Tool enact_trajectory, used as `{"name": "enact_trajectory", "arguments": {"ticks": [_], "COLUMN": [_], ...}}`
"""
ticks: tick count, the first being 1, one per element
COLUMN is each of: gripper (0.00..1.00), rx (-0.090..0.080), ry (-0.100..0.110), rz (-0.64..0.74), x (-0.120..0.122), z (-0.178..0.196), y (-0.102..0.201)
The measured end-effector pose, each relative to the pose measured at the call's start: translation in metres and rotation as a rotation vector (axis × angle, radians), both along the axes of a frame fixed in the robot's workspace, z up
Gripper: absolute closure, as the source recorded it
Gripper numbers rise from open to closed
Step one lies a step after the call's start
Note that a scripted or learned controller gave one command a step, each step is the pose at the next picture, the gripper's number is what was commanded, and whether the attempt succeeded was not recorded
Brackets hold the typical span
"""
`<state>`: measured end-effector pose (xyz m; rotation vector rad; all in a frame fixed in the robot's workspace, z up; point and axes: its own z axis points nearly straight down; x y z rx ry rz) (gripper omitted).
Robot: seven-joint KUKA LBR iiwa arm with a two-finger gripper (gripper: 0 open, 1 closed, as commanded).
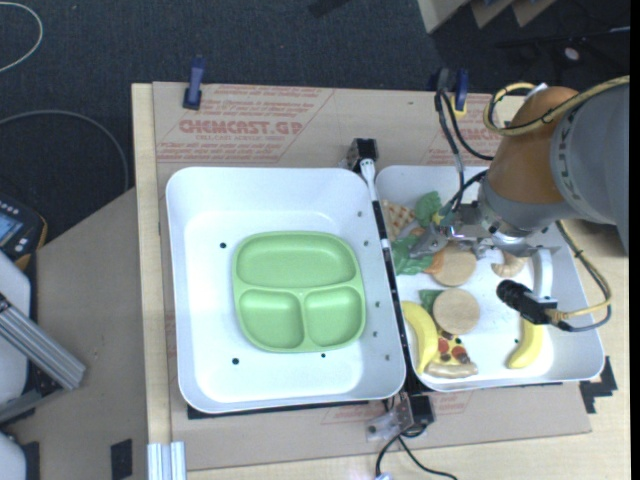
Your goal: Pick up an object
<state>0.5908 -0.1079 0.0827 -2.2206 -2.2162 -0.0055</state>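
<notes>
Camera view shows the tool [452,236] low in the right bin [585,298] among toy food, beside a round cookie [455,268] and green leaves [425,211], its grip state impossible to tell, while the left bin [190,268] holds a green tray [298,290].

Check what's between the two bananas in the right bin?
In the camera view, a round tan cracker lies between the left banana and the right banana, nearer the left one; the rest is bare bin floor.

Robotics lab — clamped bench board [300,118], loose cables [20,28], carpet.
</notes>
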Motion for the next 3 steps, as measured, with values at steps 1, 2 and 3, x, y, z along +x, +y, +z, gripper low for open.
{"name": "enact_trajectory", "arguments": {"ticks": [1, 2, 3], "gripper": [0.00, 0.00, 1.00], "rx": [-0.003, -0.003, -0.005], "ry": [0.001, 0.007, 0.000], "rz": [0.007, 0.006, 0.001], "x": [-0.067, -0.114, -0.112], "z": [0.106, 0.102, 0.112], "y": [0.076, 0.145, 0.142]}}
